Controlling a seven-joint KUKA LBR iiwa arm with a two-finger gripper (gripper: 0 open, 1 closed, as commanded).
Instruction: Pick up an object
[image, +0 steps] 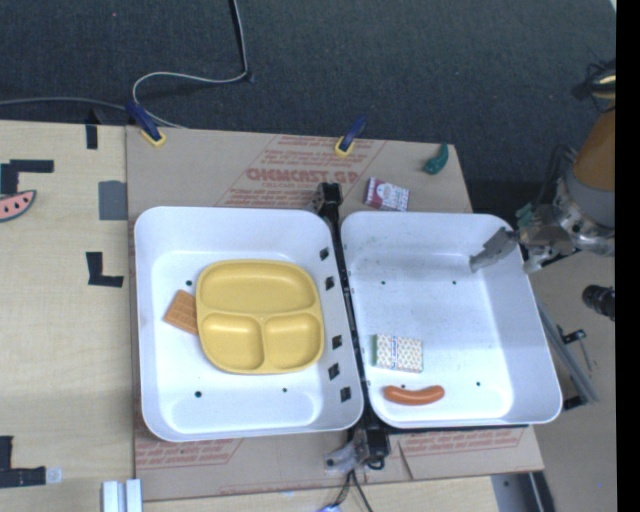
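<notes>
- Note the toy sausage (414, 394) and patterned packet (398, 352) lying at the near edge of the right bin (520, 330); either may slip from a shallow pinch.
- Check the gripper (505, 247) at that bin's far right rim; you cannot tell its opening, and it carries nothing visible.
- Expect rim contact on descent there.

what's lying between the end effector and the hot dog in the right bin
In the camera view, mostly bare white bin floor separates the end effector from the hot dog. The small patterned packet sits just left of that line.
</notes>
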